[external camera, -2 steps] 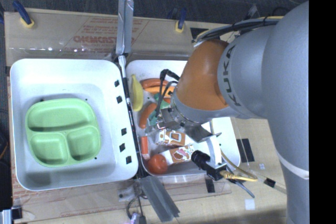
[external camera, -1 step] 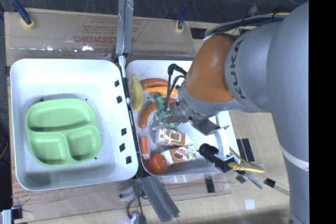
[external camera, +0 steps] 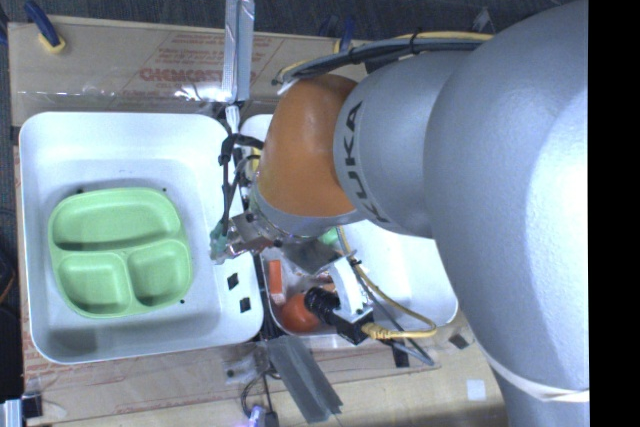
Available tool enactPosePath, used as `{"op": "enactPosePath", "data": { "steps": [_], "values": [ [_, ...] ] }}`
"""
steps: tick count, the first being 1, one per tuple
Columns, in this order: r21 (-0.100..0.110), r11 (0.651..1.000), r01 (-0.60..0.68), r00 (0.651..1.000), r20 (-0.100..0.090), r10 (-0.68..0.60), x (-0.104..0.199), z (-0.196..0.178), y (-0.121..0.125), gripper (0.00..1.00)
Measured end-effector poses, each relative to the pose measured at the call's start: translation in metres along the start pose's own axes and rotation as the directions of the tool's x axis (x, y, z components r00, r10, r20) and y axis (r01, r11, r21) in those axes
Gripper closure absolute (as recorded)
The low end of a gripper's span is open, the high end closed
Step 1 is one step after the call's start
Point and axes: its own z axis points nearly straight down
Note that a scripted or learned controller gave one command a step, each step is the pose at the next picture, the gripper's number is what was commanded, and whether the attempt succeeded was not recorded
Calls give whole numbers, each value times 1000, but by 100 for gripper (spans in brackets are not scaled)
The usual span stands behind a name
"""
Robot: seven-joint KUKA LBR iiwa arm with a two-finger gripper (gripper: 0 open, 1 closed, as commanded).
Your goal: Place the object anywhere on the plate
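Looking at the green plate (external camera: 118, 250) in the left bin (external camera: 40, 215), is anything on it yet?

No. All three of its compartments are bare, so as far as I can judge the placing is not done.

Where is the object, then?

My best guess is the orange-red thing (external camera: 288, 315) lying in the right bin (external camera: 410, 260), toward the bottom of the view and close to where the two bins meet. It rests on the bin floor, partly under the wrist hardware and well apart from the plate. I cannot make out what kind of thing it is.

Do the jaws have it?

I cannot tell whether the jaws are apart or together. The arm (external camera: 430, 145) leans in from the right, and its orange band (external camera: 300, 155) and the wrist below it cover them. They seem to sit low where the bins meet, just beside the orange-red thing. Nothing shows plainly held.

So how far along would you call it?

Early. I judge that the pick itself is unsettled: either about to be tried or in hand. What is left is to get a firm hold on the thing and lift it clear of the right bin. Then it has to be carried across to the left bin and set down on any part of the plate.
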Motion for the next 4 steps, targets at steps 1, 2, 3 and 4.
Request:
{"op": "enactPosePath", "data": {
  "steps": [1, 2, 3, 4],
  "values": [
    [0, 999, -33, 999, 1, 33, 107, -50, 36, 100],
    [4, 985, 170, 985, 1, -170, 131, 3, 43, 100],
    [3, 963, 269, 963, 1, -269, 125, 33, 42, 100],
    [3, 963, 268, 963, 1, -268, 125, 33, 42, 0]
  ]
}}
